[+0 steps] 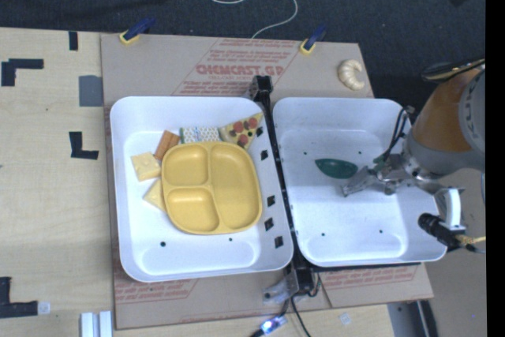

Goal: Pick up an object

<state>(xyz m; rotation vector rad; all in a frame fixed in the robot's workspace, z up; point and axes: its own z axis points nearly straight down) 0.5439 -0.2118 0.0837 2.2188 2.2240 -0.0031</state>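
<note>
Arm (450, 126) sits highest in the scene, so closest to the lens: grey body, orange band, entering from the right edge at mid-height. Wrist angles down and leftward into the right bin (316, 245). Gripper (357, 185) is low over the bin floor, right of centre in the frame, its tip pointing left.

Finger state: cannot tell. The tip reads as one grey blur; no gap or closure resolved.

Task thing, as judged: green object (337, 167), a small dark-green rounded piece lying on the white floor of the right bin, upper-middle part of that bin. It lies just beside the gripper tip, up and to the left of it. Whether they touch cannot be resolved. Nothing is visibly between the fingers.

Progress, as judged: approach done, grasp not confirmed, lift not done. Object rests on the bin floor. Left to do: close on it, raise it clear.

Left bin (126, 170), left of centre: yellow tray (211, 187) with three compartments, lying flat; several small flat pieces (146, 166) tucked along its upper and left sides. All well apart from the gripper.

Cream lump (352, 73) on the cardboard above the right bin, outside both bins.
</note>
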